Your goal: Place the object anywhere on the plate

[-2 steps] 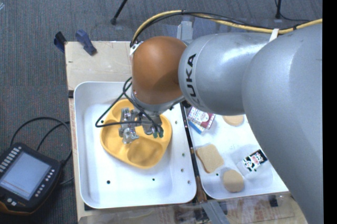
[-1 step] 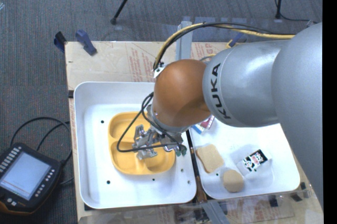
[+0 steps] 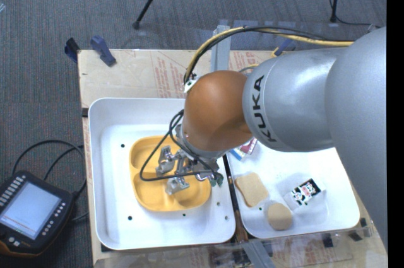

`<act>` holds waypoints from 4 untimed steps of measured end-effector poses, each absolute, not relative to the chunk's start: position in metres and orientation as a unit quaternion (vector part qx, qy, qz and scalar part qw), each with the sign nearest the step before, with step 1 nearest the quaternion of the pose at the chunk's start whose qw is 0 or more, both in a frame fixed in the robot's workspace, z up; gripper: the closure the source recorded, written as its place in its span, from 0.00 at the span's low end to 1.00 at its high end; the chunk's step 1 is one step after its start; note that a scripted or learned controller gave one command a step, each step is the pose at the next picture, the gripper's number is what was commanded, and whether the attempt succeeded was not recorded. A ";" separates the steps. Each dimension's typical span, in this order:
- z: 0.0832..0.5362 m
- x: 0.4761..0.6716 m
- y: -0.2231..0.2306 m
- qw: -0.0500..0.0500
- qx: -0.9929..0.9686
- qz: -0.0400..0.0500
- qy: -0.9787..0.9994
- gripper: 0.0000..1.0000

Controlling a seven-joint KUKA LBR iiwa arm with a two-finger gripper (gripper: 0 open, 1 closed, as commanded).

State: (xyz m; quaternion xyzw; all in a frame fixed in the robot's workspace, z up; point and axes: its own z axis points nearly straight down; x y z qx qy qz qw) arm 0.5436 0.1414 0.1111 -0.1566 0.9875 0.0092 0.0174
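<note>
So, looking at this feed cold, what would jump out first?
The big grey arm with its orange band sweeps in from the right and dominates the view. Its gripper hangs over the yellow plate in the left bin. The right bin holds a few small items.

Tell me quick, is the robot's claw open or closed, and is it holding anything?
Gripper: low over the yellow plate in the left bin; open or closed cannot be told, and nothing can be seen held.
</note>
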 end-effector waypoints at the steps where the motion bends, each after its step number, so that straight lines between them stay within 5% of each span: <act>1: 0.185 0.619 0.102 -0.001 0.021 0.001 1.000 0.00; 2: 0.192 0.620 0.102 -0.002 0.024 0.001 1.000 1.00; 3: 0.195 0.503 0.103 -0.003 -0.007 0.000 1.000 1.00; 4: 0.195 0.503 0.102 -0.003 -0.006 0.000 1.000 0.00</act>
